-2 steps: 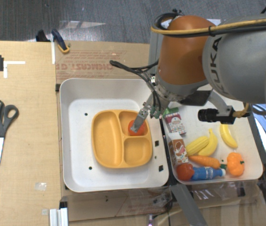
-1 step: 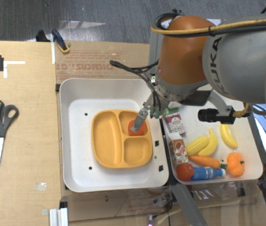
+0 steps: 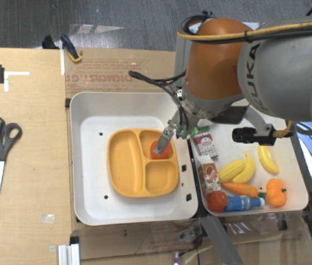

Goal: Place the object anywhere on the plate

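A yellow divided plate [image 3: 128, 167] lies in the left white bin [image 3: 90, 203]. A small red round object [image 3: 164, 150] rests in the plate's upper right compartment. My gripper [image 3: 163, 142] reaches down from the orange wrist above, and its tip is right at the red object. The slim finger [image 3: 168, 134] overlaps the object's top, so the hold itself is hidden from this angle.
The right bin [image 3: 296, 164] holds a small carton [image 3: 205, 144], a brown packet [image 3: 208, 175], bananas [image 3: 238, 169], a carrot [image 3: 241, 189], a tomato [image 3: 217, 201], a blue bottle [image 3: 243, 204] and a small pumpkin [image 3: 275, 192]. Scissors [image 3: 1, 142] lie on the bench at left.
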Controlling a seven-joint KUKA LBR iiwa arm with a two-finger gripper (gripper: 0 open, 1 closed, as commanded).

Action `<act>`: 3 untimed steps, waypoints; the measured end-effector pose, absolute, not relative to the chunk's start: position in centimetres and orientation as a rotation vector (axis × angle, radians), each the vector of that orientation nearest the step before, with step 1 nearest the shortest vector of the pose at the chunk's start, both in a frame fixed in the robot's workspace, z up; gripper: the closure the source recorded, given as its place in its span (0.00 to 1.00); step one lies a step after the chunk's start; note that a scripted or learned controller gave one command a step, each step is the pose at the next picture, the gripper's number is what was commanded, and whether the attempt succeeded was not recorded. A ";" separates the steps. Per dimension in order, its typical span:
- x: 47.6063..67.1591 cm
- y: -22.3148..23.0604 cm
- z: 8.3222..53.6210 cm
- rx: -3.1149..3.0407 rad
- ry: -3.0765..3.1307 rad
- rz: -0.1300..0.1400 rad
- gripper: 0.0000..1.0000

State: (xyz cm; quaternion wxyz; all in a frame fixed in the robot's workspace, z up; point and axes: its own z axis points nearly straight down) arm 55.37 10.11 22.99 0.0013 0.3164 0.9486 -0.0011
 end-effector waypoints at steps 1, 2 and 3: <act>55.4 10.1 23.0 0.993 2.978 -0.003 0.00; 55.4 10.1 23.0 0.993 2.978 -0.003 0.00; 55.4 10.1 23.0 0.993 2.978 -0.003 0.00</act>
